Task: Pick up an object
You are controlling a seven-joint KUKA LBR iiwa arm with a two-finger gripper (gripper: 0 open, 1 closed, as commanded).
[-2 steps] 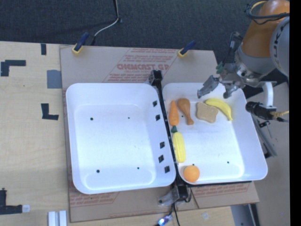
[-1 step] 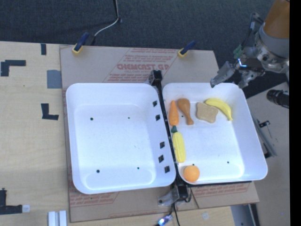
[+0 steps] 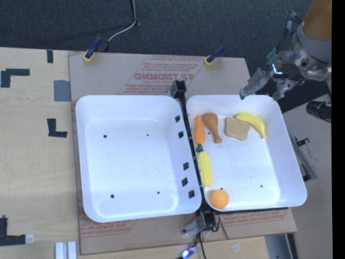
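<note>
The right bin [image 3: 280, 161] holds a carrot [image 3: 199, 129], a brown chicken drumstick [image 3: 212, 126], a slice of bread [image 3: 236, 129], a yellow banana [image 3: 253, 123], a corn cob [image 3: 205, 168] and an orange [image 3: 219, 199]. My gripper [image 3: 265, 87] hangs above the bin's far right corner, up and to the right of the banana. Its two dark fingers are spread apart with nothing between them.
The left bin [image 3: 86, 144] sits beside the right one, with black clips along the shared divider [image 3: 186, 144]. Both rest on a cardboard sheet [image 3: 156, 74] held by two clamps at the back. A cable [image 3: 126, 26] runs off at the rear.
</note>
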